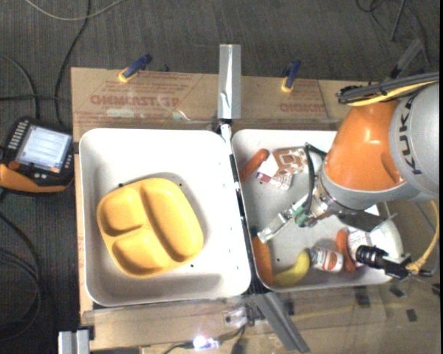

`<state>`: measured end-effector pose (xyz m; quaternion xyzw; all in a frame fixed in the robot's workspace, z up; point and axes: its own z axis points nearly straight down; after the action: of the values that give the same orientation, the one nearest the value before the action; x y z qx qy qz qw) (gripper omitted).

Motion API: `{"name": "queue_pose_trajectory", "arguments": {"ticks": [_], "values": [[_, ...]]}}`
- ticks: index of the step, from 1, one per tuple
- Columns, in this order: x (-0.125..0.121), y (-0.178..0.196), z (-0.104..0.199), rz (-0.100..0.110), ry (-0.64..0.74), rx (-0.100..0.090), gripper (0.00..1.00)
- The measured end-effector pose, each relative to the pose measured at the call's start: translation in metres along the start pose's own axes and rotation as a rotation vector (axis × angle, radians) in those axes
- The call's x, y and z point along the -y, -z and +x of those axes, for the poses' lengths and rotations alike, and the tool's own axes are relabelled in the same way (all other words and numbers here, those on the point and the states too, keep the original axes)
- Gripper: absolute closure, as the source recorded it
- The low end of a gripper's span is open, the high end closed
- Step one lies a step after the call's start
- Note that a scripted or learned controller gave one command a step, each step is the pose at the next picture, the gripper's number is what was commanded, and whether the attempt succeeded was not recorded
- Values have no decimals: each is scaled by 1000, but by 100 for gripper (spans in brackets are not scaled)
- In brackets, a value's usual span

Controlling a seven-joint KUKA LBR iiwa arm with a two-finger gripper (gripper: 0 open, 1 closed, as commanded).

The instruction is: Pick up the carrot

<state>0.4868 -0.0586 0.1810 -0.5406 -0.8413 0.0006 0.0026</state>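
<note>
The carrot point(261, 259) is a stubby orange piece in the front left corner of the right bin point(244, 198), lying against the bin's left wall. A yellow banana point(295, 268) sits just to its right. My gripper point(269, 231) hangs low over the bin floor, a little above and behind the carrot, reaching left from the orange-banded wrist point(362, 161). Nothing shows in its grasp.
A reddish sausage point(253, 164) and a printed carton point(283, 168) lie at the back of the right bin. A small bottle point(328, 259) and a red item point(343, 240) sit at the front right. The left bin point(96, 271) holds a yellow divided plate point(151, 226).
</note>
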Motion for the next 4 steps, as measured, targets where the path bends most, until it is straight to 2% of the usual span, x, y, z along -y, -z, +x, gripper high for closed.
{"name": "queue_pose_trajectory", "arguments": {"ticks": [1, 2, 3, 4], "values": [[-30, 0, -30, -2, 79, 1, 0], [-14, 15, -38, -1, 210, 5, 0], [23, -67, -44, 0, 377, 2, 0], [-46, -91, -78, -10, 378, 13, 0]]}}
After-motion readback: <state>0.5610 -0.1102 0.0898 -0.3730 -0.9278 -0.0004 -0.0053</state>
